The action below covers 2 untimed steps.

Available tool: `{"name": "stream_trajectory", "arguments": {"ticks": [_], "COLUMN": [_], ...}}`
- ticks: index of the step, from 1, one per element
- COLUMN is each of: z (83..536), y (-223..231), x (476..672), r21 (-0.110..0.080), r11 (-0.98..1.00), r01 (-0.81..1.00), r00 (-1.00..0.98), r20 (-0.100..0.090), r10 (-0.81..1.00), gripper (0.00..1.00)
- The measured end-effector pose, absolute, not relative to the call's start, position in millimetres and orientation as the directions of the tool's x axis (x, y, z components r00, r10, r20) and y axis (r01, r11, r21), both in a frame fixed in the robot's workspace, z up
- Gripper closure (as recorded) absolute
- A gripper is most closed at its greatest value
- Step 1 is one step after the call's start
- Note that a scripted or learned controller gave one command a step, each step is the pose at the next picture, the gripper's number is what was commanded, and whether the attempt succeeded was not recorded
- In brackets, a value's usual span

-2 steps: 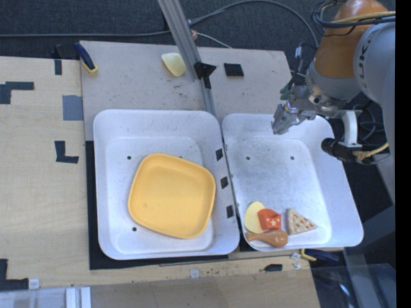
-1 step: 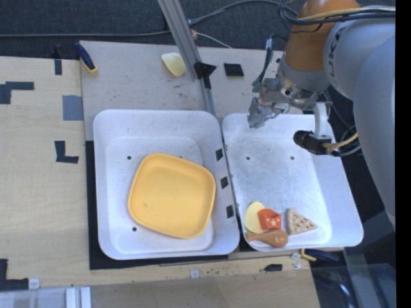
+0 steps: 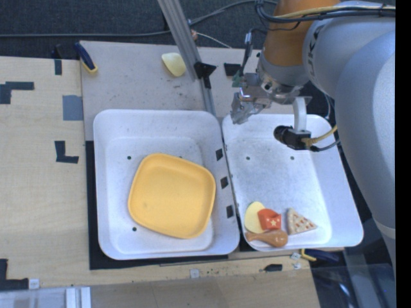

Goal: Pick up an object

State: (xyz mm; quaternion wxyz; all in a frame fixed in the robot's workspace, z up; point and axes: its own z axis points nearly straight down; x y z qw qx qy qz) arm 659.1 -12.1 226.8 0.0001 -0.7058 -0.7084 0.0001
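A yellow square plate (image 3: 171,195) lies in the left bin (image 3: 109,133). In the right bin (image 3: 334,191), near its front edge, several small toy foods cluster together: a pale yellow piece (image 3: 253,214), a red piece (image 3: 270,220), a tan triangular slice (image 3: 300,223) and a brown drumstick (image 3: 270,238). My gripper (image 3: 243,112) hangs above the back left corner of the right bin, far from the toy foods, with nothing visible between its fingers.
A pale yellow object (image 3: 173,64) rests on the bench behind the left bin. A slanted metal pole (image 3: 186,40) rises behind the bins. A black cable fitting (image 3: 292,136) hangs over the right bin's back. Blue-handled tool (image 3: 87,58) at back left.
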Motion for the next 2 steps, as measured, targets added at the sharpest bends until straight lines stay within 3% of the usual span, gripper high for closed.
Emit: {"name": "stream_trajectory", "arguments": {"ticks": [1,2], "z": [226,219], "y": [47,92], "x": [656.1,666.0], "r21": [-0.001,-0.001], "r11": [0.005,0.004], "r01": [1.0,1.0], "r00": [-0.005,-0.004], "r20": [0.001,0.001], "r10": [1.0,1.0], "gripper": [1.0,1.0]}}
